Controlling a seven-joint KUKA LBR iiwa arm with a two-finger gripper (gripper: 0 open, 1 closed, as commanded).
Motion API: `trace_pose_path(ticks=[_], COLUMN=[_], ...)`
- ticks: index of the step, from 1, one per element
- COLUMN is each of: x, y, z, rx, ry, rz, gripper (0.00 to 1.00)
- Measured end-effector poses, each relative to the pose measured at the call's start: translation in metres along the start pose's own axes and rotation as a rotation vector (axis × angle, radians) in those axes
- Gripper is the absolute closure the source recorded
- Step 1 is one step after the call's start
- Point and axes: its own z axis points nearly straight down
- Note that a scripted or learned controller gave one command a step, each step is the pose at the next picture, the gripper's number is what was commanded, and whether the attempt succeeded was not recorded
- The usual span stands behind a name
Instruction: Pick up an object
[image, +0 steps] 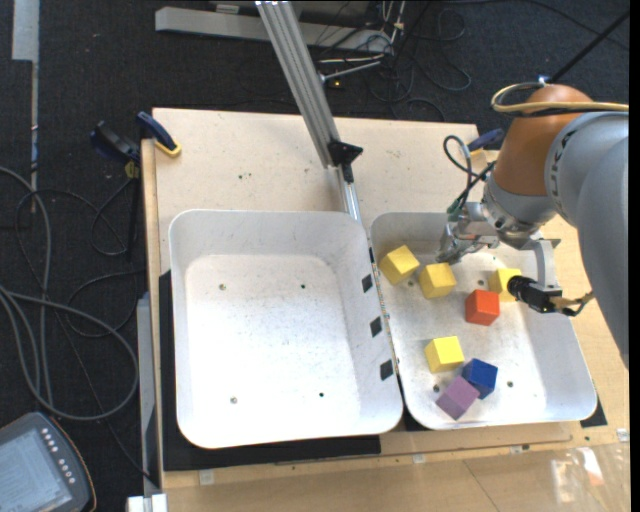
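Several small blocks lie in the right bin (560, 395): a yellow block (399, 263) at the back left, a second yellow block (437, 280) beside it, an orange block (482, 307), a third yellow block (444, 353), a blue block (481, 376) and a purple block (458, 397). A yellow piece (503, 279) peeks out near the wrist hardware. My gripper (452, 251) hangs low over the back of the right bin, just above and behind the second yellow block. The wrist hides the fingertips.
The left bin (190, 300) sits beside the right one. A slanted metal pole (305, 85) crosses the back of the bench. A blue and yellow clamp (158, 134) lies at the back left corner. Cables trail on the floor.
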Motion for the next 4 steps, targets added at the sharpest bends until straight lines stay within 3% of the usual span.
trace_pose_path(ticks=[2, 4], x=[-0.008, 0.092], y=[0.008, -0.009], z=[-0.102, -0.128], rx=[-0.004, 0.004], ry=[0.0, 0.004], rz=[0.0, -0.005], gripper=[1.0, 1.0])
